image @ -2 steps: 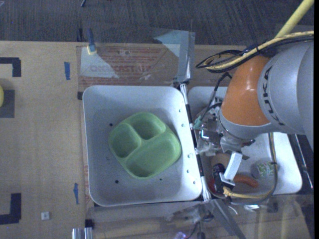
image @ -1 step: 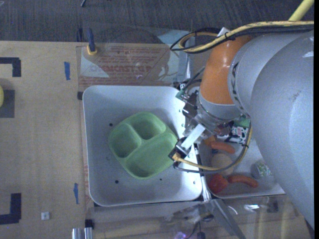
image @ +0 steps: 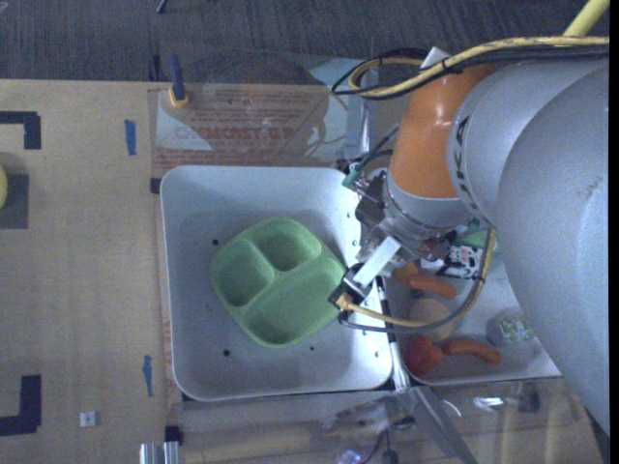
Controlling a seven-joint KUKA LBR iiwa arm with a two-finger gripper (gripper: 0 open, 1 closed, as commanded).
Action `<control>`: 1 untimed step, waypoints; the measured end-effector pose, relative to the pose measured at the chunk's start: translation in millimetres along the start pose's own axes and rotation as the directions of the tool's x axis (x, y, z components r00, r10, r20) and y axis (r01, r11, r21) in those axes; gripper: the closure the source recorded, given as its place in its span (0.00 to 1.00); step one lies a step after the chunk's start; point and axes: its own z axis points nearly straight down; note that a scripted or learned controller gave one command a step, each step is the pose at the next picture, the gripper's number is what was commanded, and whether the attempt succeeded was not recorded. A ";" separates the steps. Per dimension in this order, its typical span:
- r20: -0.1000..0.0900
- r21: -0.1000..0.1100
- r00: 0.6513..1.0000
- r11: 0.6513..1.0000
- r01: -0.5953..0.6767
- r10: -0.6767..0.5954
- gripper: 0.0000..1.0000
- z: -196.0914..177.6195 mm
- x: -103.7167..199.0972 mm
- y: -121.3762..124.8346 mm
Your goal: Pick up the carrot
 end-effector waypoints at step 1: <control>0.000 0.002 0.999 0.999 -0.035 0.035 1.00 63.9 11.4 -51.6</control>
